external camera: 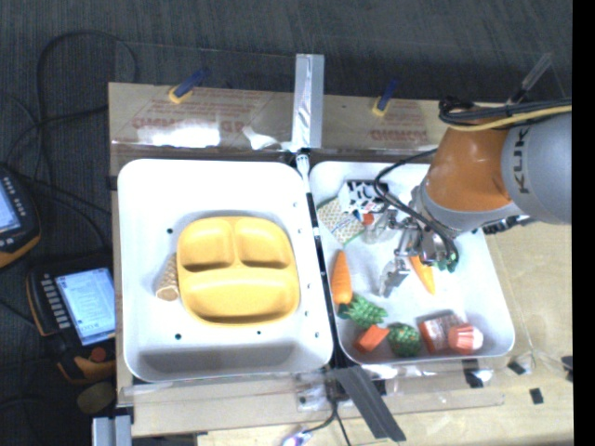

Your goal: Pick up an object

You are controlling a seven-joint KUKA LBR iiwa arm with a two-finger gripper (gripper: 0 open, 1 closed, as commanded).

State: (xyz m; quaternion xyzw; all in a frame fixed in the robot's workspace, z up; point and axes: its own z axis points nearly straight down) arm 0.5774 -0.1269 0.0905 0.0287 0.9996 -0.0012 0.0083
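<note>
The claw [409, 269] hangs in the right bin [493, 291], fingers apart, gripping nothing, a small orange carrot [423, 273] touching at its 3 o'clock, a larger carrot [341, 278] at 9 o'clock.

A robotics lab: KUKA arm [502, 170], taped bins [139, 249], teach pendant [14, 216].

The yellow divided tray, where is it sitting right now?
In the camera view, the yellow divided tray lies in the middle of the left bin, with a small tan cone-shaped item touching its left edge.
</note>
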